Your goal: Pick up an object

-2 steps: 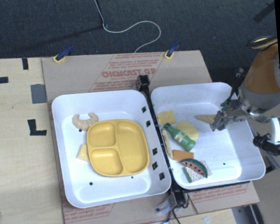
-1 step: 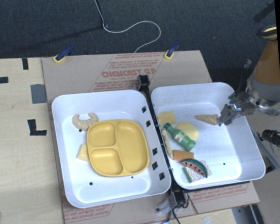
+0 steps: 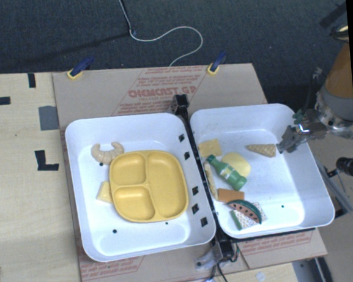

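The gripper (image 3: 285, 144) hovers over the right bin's (image 3: 312, 187) far edge, just beside the cone (image 3: 261, 151); finger state cannot be told.

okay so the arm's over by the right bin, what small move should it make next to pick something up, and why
Probably ease the gripper left and down onto the tan cone-shaped wedge. The gripper sits at the right bin's right rim, the wedge lies just beside it, apart from the clustered green bottle and watermelon slice.

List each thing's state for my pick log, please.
gripper: at right bin's right rim, holding nothing seen
yellow divided plate: flat in left bin
green bottle: lying down, right bin
watermelon slice: flat, right bin
cone piece: lying, near gripper
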Robot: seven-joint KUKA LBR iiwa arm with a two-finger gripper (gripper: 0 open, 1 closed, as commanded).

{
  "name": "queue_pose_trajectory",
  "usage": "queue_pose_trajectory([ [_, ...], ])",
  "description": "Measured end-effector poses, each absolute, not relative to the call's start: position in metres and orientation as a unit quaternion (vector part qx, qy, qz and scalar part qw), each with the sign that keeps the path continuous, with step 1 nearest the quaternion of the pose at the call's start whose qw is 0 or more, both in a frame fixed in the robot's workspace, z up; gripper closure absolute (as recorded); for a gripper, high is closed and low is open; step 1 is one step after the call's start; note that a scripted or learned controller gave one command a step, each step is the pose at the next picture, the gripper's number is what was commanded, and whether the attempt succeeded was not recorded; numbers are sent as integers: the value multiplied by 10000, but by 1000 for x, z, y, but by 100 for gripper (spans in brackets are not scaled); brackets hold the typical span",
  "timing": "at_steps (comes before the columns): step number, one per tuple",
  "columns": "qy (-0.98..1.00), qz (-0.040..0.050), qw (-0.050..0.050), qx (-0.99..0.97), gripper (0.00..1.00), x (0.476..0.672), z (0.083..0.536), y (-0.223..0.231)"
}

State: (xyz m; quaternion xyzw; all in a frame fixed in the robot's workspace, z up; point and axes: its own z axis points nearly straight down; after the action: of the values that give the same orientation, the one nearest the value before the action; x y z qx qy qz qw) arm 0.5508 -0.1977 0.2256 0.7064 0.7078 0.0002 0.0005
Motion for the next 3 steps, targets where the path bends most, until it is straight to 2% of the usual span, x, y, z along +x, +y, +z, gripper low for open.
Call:
queue_pose_trajectory([
  [3, 7096, -3, -17, 7046, 100, 571, 200, -34],
])
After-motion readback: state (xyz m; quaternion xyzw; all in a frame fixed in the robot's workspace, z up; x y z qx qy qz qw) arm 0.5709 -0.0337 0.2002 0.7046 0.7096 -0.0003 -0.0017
